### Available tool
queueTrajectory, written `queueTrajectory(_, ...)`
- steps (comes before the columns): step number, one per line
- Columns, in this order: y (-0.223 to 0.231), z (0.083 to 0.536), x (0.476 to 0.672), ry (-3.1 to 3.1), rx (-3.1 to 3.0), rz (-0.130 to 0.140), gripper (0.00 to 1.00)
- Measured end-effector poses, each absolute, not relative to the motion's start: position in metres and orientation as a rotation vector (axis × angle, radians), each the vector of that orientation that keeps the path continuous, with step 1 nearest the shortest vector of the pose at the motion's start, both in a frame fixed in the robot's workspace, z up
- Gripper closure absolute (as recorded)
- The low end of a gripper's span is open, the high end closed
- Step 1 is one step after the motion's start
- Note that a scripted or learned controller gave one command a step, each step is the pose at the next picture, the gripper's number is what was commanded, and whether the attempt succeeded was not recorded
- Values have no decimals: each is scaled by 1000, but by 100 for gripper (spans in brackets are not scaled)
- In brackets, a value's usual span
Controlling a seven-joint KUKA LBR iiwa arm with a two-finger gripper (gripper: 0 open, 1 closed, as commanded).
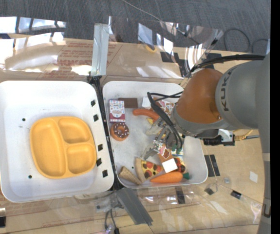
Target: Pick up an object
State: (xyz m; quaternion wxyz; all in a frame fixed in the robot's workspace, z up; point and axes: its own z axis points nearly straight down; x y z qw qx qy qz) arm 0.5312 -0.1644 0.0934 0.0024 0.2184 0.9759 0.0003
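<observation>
Zero objects lifted so far, by the look of it. Camera view: gripper low in right bin among toy food, near carrot and donut. Fingers' state: cannot tell. Grasp and lift pending.

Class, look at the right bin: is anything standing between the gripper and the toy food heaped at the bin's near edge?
Nothing visible does. The gripper hangs inside the right bin, directly above the heap of pizza slice and carrot. The donut and small carton lie apart, off to the left.
</observation>
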Motion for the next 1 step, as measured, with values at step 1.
queueTrajectory(1,-144,96,482,3006,843,-1,0)
